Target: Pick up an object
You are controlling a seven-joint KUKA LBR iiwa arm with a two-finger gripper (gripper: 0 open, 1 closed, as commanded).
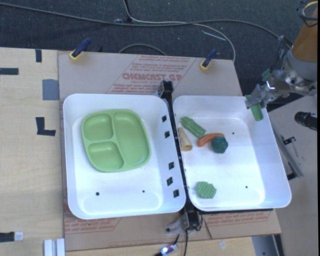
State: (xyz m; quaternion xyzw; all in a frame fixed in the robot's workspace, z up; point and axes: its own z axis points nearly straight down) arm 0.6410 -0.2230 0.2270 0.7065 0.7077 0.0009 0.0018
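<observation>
The right bin [266,159] holds several small items. A long green piece [192,127] lies near its upper left, with a tan stick [185,140] beside it by the dividing wall. An orange carrot-like piece [208,138] touches a dark teal ball [220,145]. A round green knobbly piece [205,189] rests alone near the front. My gripper [256,106] hangs over the bin's far right corner, well apart from all of these, and nothing shows in it.
A green divided plate [116,141] lies in the left bin [74,180]. Black clips line the wall between the bins. Two clamps [80,48] hold the cardboard at the back, and cables run across the dark floor behind.
</observation>
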